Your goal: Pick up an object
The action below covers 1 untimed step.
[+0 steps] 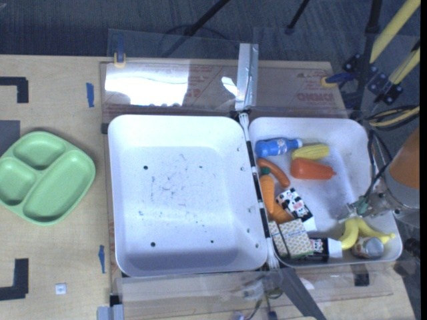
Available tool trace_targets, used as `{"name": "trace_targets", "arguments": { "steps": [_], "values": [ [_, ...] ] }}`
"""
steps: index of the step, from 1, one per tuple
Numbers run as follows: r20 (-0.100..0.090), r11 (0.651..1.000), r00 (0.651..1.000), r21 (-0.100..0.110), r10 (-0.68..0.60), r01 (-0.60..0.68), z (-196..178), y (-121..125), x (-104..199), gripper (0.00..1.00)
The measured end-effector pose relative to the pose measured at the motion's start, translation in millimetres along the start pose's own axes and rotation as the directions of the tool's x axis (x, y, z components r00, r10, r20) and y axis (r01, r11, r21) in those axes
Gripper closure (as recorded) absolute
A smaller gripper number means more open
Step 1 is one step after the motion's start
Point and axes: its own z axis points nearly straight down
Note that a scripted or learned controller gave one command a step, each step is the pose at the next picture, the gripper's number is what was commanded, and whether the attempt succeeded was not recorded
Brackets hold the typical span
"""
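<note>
Right bin [347,135] holds the candidates: blue bottle [277,146] at 11 o'clock, corn [311,152] and red pepper [311,170] at 12, carrot [269,195] at 9, banana [360,231] at 5. Claw [365,207] sits just above the banana; grip state cannot tell, nothing visibly held. Judgement: descend straight on the banana, staying off the bin wall and the cluttered 6 o'clock corner.

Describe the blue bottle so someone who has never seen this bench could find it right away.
Start at the right bin, the one crowded with toy food. Look to its far left corner, next to the divider between the bins: the blue bottle lies there on its side. It is the only blue thing in the bin, with a yellow corn cob to its right and orange carrots just below.
</note>
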Motion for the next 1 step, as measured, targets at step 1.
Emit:
{"name": "trace_targets", "arguments": {
  "steps": [1],
  "values": [
    [-0.003, 0.998, 0.998, 0.009, 0.060, -0.059, -89.7, 39.9, 69.2, 1.00]
  ]
}}
